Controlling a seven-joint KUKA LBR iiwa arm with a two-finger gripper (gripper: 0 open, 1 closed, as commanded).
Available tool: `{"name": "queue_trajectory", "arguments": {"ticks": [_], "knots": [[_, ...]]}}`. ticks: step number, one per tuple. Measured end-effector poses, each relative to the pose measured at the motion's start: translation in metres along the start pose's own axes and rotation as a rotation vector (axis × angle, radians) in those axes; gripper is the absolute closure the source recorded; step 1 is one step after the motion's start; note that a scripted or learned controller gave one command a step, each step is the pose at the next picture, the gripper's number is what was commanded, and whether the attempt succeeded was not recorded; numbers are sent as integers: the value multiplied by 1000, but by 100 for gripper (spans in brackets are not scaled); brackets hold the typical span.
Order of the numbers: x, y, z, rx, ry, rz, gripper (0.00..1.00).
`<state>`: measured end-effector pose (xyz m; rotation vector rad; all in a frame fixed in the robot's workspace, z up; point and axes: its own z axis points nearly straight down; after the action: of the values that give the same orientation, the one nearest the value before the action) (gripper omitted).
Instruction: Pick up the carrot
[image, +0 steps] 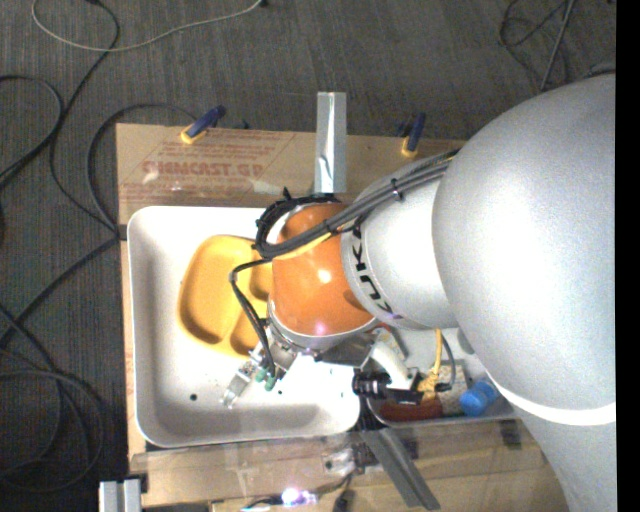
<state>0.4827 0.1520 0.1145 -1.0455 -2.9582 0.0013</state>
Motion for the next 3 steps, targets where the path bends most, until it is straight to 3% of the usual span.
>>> {"name": "queue_trajectory", "arguments": {"ticks": [1,2,3], "knots": [[3,6,15,-6,-3,286,0],[-11,-11,-171,-2,-6,121,0],[-48,43,-86,1,-4,22,0]]}}
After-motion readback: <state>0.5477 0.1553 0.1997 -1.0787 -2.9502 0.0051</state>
